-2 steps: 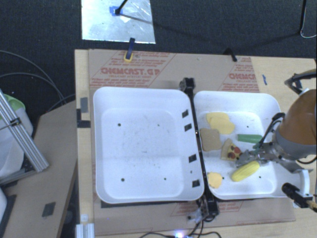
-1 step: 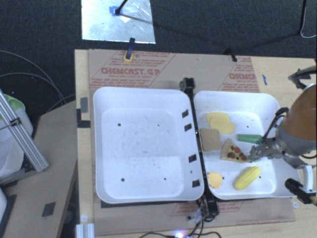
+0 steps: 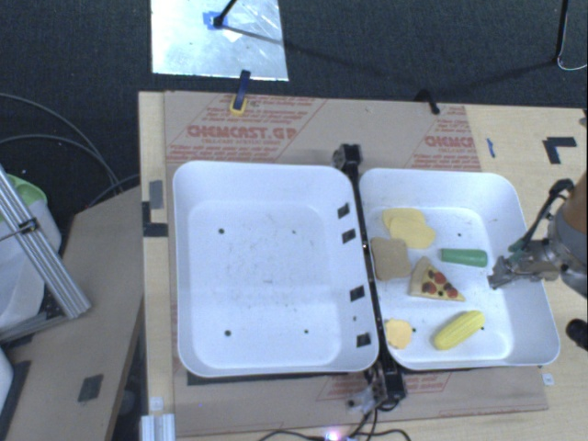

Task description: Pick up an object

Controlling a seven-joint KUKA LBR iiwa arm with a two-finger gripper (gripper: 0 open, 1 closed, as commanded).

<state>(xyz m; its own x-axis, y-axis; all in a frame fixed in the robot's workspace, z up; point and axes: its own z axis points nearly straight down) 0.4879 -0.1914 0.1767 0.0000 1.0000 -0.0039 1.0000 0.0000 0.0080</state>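
The hand (image 3: 503, 272) hovers at the right bin's (image 3: 514, 349) three o'clock edge, its grip state impossible to tell. Toy pizza slice (image 3: 435, 283) sits mid-bin, corn cob (image 3: 457, 329) at five o'clock, green pepper (image 3: 463, 257) just beside the hand.

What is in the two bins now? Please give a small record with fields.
left bin: no toys seen inside
right bin: holds all the toys
toys: yellow slices, tan bread slice, green stick, pizza slice, corn cob, small yellow round piece
gripper: over right bin's right side, beside pizza slice, nothing seen between its fingers
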